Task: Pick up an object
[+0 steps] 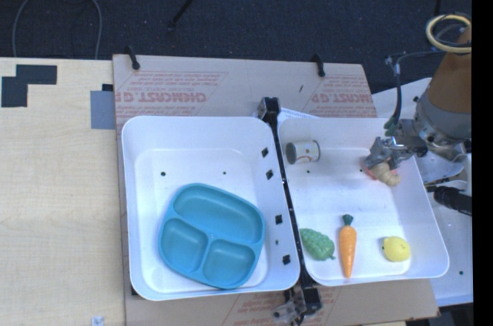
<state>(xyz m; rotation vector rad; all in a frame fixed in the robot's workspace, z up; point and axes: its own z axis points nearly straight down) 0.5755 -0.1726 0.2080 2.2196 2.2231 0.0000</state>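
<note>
My gripper (382, 156) is low over the far right part of the right bin (331, 186), with the grey arm and its orange band coming in from the right edge. A small tan-pink object (388, 176) lies right at the gripper's tip, touching or nearly touching it; I cannot tell whether it is gripped. In the same bin, a small grey cup (303, 152) lies on its side near the far left. A green leafy toy (317, 243), an orange carrot (347, 246) and a yellow lemon (396, 248) sit along the near side.
The left bin (142, 163) holds a blue divided plate (212, 234). A black divider (279, 193) runs between the two bins. Both bins rest on a cardboard sheet (231, 85), with the wooden bench surface to the left.
</note>
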